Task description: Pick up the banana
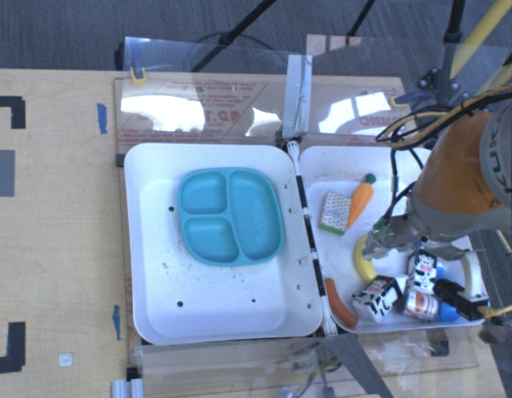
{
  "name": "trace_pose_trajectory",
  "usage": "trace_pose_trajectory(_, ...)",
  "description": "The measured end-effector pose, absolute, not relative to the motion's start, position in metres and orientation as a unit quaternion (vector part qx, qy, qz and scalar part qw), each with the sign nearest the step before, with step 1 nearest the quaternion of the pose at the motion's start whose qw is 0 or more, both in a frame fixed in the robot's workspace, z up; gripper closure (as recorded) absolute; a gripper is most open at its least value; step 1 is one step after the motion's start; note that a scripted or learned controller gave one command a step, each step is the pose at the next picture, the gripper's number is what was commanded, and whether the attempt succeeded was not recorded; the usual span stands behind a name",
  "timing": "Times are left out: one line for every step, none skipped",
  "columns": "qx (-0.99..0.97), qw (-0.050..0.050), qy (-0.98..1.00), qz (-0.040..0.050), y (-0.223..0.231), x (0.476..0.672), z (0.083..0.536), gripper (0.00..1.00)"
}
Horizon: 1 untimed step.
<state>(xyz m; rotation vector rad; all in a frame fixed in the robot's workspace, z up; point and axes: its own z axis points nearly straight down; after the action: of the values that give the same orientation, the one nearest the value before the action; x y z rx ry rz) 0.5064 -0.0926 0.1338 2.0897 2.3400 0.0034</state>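
In the two white bins, left to right:
Left bin: blue divided plate at centre.
Right bin: sponge and carrot side by side; sausage at the near left corner.
Banana: lying in the right bin's middle, below the carrot.
Gripper: directly over the banana's upper end; finger state cannot be told.
Near right corner: cow toy, can.

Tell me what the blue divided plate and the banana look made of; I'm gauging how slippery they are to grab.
The blue divided plate looks like moulded plastic: one even turquoise colour, rounded compartment ridges, a soft satin sheen. The banana looks like a plastic or rubber toy, judging by its flat uniform yellow and smooth skin, though it is partly covered by the claw, so that is a guess.
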Motion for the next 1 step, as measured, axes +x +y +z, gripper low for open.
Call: trace_pose_trajectory(0.666, 0.002, 0.746, 0.0006, -0.0925, 0.5061, 0.1331, 0.00)
